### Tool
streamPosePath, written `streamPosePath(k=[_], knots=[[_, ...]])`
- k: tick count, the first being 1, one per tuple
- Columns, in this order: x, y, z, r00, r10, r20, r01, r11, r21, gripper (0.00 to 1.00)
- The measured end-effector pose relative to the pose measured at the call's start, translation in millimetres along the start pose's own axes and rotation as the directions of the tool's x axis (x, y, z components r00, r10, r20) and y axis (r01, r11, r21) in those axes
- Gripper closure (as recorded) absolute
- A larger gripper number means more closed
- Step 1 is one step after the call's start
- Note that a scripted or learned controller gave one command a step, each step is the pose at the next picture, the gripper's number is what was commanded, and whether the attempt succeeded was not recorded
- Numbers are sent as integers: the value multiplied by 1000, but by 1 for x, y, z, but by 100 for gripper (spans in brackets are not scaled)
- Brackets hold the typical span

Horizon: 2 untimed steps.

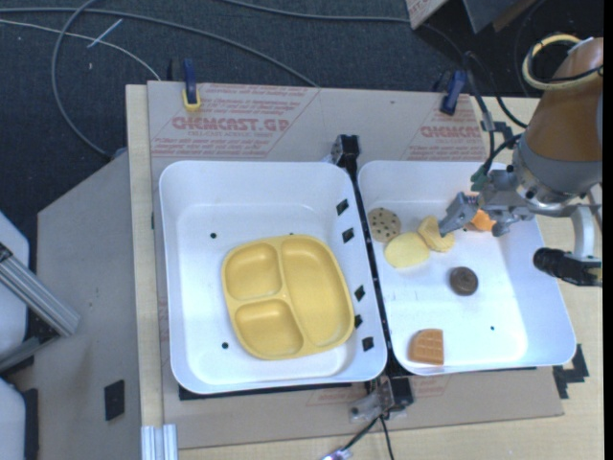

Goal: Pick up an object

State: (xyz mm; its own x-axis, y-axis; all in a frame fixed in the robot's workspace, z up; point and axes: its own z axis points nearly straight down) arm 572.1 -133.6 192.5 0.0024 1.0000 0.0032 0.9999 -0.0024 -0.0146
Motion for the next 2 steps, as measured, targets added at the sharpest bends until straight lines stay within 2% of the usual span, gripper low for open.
streamPosePath(k=[1, 2], knots=[[0, 3, -7, 1000, -3, 2, 3, 1000, -13, 0], [9, 7, 51, 1000, -4, 1, 4, 1000, -8, 0]])
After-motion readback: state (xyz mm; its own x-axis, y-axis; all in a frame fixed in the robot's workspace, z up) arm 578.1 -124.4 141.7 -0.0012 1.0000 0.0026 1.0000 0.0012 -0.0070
